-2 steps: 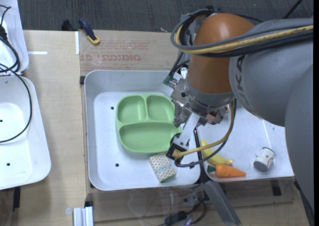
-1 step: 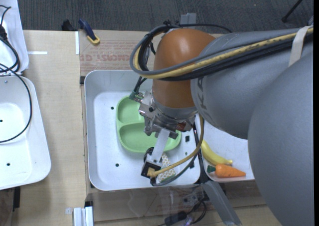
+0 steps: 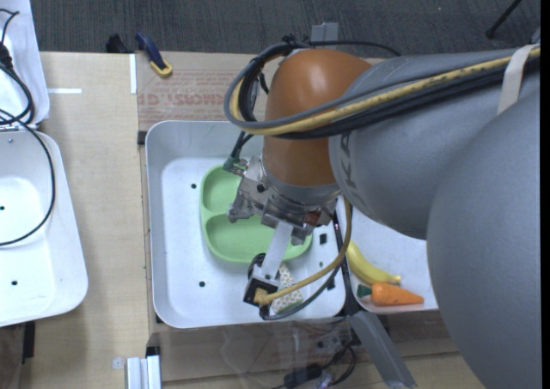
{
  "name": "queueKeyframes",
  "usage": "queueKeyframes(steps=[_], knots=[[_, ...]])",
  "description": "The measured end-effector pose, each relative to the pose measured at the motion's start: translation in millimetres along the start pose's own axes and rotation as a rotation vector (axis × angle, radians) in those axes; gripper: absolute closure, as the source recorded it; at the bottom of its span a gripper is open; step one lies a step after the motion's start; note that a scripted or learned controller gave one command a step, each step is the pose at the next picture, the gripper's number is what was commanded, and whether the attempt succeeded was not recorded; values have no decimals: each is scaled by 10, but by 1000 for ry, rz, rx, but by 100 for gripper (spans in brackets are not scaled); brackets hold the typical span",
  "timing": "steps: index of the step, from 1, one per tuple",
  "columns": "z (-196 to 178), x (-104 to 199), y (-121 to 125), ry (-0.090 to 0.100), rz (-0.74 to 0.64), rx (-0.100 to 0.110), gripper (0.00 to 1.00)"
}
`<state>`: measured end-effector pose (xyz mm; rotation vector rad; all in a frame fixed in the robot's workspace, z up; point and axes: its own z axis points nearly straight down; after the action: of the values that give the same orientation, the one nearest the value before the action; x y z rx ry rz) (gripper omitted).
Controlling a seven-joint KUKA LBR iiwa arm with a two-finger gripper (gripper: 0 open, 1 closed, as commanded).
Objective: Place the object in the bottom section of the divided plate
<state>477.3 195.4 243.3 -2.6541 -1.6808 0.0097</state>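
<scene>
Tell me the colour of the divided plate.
The divided plate is plain light green, clearest in the camera view.

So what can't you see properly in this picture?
Camera view:
Green plate: right side hidden under the arm, so its sections stay unclear.
Banana: top end behind the arm.
Right bin: right side covered by the arm.
Left bin: cut off by the picture's left edge.

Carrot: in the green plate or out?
Out. The carrot lies on the white bin floor beside the banana, right of the green plate and clear of its visible rim.
</scene>
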Motion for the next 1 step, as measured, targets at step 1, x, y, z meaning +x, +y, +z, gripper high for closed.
queueKeyframes(steps=[1], knots=[[789,325,-66,-1,-142,0,0]])
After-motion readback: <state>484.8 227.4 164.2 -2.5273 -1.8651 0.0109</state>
